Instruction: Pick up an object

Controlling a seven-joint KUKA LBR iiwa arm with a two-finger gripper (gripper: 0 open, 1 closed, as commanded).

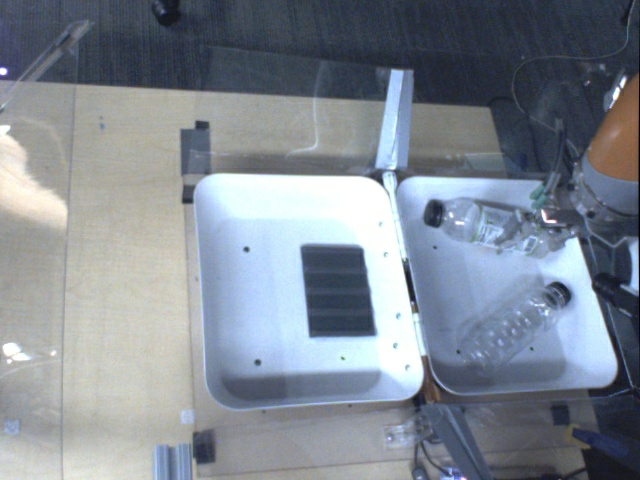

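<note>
two clear plastic bottles are present in the right bin (440, 368), both lying on their sides. the nearer bottle (510, 326) lies on a diagonal across the lower part of that bin, dark cap pointing up and to the right, clear of the walls and of the other bottle. the farther bottle (480, 221) lies roughly level along the bin's upper part, dark cap to the left, its base end running under the tool. the left bin (225, 268) holds only a dark ribbed rectangular block (338, 289) near its centre, well apart from the arm.

step in hand, as judged: closing on the farther bottle at its base end. to do it well the fingers should straddle the body across its short axis, away from the tapering neck, and descend squarely; a clear, light, round bottle is likely to roll or squirt out if pinched off-centre, and the bin's upper right wall close by leaves little room for the outer finger.

the gripper (548, 218) sits low at the upper right of the right bin, touching or just over the farther bottle's base end. whether the pincer is spread or pinching the bottle cannot be told; glare and clear plastic mask it. no hold is confirmed.

farther back, the arm enters from the right edge, orange band (615, 138) above the grey wrist, the wrist angled down and leftward into the bin.
</note>
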